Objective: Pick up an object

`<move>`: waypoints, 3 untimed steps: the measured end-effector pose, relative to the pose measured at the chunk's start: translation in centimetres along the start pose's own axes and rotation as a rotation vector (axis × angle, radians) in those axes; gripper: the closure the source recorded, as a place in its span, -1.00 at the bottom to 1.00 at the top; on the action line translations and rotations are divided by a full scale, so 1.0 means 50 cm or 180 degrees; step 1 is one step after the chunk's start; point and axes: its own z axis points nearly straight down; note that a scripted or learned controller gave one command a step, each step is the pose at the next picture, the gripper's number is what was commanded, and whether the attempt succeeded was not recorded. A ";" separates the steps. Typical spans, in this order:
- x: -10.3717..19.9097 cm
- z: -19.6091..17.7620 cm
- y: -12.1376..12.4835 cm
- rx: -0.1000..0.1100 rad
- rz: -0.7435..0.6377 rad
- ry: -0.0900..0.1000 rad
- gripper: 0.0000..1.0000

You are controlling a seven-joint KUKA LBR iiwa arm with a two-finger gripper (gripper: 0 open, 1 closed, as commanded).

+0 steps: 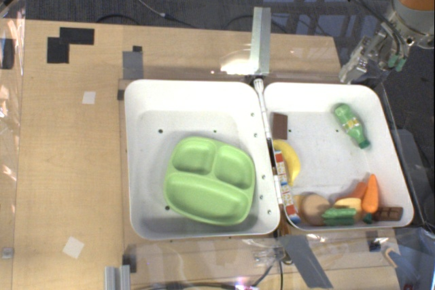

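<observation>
Apparently at the approach step, the tool (pixel 367 61) hangs above the worktop just beyond the right bin's (pixel 319 95) far rim, its state unclear, and must next descend toward the green bottle (pixel 351 124) lying near that rim.

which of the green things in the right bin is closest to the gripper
The green bottle, lying alone near the bin's far right corner below the gripper; the other green piece sits in the near-edge pile.

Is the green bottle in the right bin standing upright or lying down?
Lying down. The green bottle rests on its side on the floor of the right bin, its length running diagonally, apart from the other items.
</observation>
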 end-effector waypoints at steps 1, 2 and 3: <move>-0.022 0.048 -0.157 0.0010 -0.0636 0.0000 1.00; -0.070 -0.002 -0.129 0.0003 0.0106 -0.0010 1.00; -0.028 0.018 -0.087 0.0006 0.0947 0.0005 1.00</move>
